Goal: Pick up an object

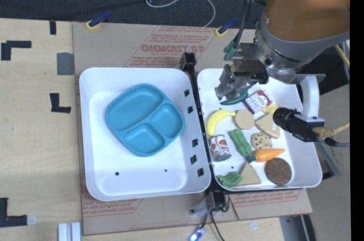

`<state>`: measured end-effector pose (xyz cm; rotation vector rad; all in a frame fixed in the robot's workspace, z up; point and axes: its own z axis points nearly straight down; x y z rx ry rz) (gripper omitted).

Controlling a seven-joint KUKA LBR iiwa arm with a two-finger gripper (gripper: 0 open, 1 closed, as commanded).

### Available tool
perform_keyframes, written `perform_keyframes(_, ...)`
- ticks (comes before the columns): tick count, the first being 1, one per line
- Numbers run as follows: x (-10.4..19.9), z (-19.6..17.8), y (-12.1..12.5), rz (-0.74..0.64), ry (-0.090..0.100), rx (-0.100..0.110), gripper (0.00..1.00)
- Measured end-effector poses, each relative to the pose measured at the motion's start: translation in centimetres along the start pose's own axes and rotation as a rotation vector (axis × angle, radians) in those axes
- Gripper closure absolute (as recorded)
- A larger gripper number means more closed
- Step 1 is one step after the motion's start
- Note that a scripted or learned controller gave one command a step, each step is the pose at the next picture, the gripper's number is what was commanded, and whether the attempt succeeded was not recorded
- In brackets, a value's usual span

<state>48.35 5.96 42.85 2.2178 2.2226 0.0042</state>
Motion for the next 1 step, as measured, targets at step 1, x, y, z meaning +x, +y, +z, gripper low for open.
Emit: perform_keyframes(1, 1.78, -4.93, 0.06, -0.001, 0.0, -0.001, 1.0)
